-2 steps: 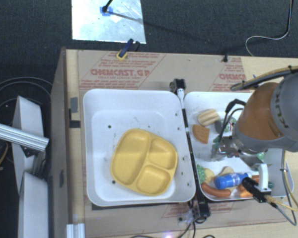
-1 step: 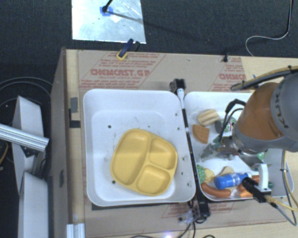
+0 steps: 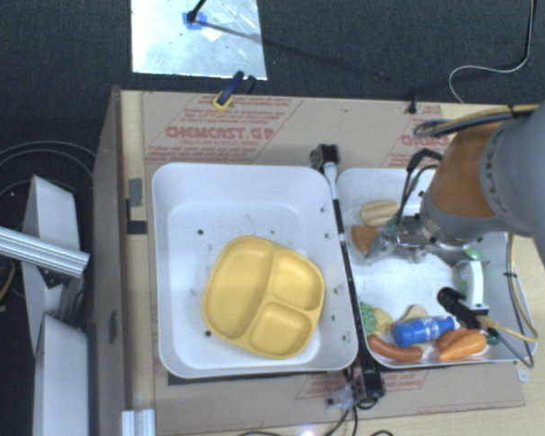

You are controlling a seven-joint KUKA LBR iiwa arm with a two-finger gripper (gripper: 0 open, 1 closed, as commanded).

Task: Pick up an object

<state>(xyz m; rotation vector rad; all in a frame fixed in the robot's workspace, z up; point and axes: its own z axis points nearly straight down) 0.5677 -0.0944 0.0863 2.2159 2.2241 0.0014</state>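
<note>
The left shallow white bin holds a yellow three-compartment plastic plate, which lies toward the near right corner. A band of bare floor runs along the bin's far and left walls. The right shallow white bin is more crowded. The grey arm with its orange band reaches in over the right rim and covers the middle of that bin. The bins stand side by side on the cardboard-covered desk, their adjoining walls nearly touching.

The gripper hangs low in the far left part of the right bin, close to the wall shared with the left bin. From this angle it is impossible to tell whether it is open or closed, and nothing can be seen gripped in it. A pale tan rounded bread roll lies just beyond it, and a small brown wedge-shaped piece sits just beside it against the shared wall.

Along the near wall, well apart from the gripper, several things lie packed together:
- a green leafy toy
- a blue plastic bottle
- an orange toy carrot
- a reddish toy sausage
</note>
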